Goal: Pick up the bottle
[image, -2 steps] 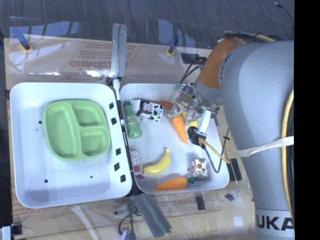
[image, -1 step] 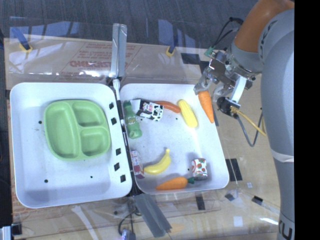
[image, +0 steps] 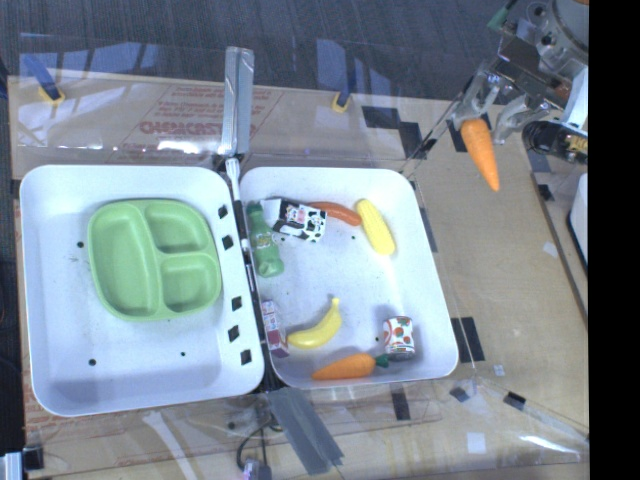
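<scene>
- The bench [image: 500, 298] carries two white bins side by side.
- The left bin [image: 60, 368] holds a green divided plate [image: 155, 259].
- The right bin [image: 425, 298] holds the small things.
- The arm [image: 560, 28] reaches in at upper right, past the right bin's far corner.
- The jaws [image: 478, 126] are clamped on a carrot [image: 482, 153], which hangs point-down above the bench.
- The green bottle [image: 264, 240] lies along the right bin's left wall, well apart from the jaws.
- A banana [image: 318, 326] lies near the middle.
- A second carrot [image: 345, 368] lies at the near wall, beside a small can [image: 399, 337].
- A corn cob [image: 376, 226] lies toward the far side.
</scene>
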Controlling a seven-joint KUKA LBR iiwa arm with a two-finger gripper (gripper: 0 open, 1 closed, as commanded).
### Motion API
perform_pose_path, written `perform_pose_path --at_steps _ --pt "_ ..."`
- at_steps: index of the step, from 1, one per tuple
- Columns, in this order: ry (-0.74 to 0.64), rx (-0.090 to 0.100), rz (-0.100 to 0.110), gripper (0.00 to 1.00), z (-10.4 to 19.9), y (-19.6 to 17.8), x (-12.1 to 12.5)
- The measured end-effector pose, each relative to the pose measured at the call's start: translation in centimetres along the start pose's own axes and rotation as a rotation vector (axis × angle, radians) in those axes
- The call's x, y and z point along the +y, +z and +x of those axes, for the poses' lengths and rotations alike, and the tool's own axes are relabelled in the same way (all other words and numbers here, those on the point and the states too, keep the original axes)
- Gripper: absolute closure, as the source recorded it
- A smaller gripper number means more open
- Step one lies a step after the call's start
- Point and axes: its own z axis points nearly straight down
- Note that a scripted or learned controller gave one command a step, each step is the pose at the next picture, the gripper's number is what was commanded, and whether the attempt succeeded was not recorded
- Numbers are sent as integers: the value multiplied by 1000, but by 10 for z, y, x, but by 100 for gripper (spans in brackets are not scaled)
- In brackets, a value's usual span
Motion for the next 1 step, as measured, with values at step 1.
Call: perform_pose_path --at_steps 1 --pt "-6 -4 10 100 65 134 -42"
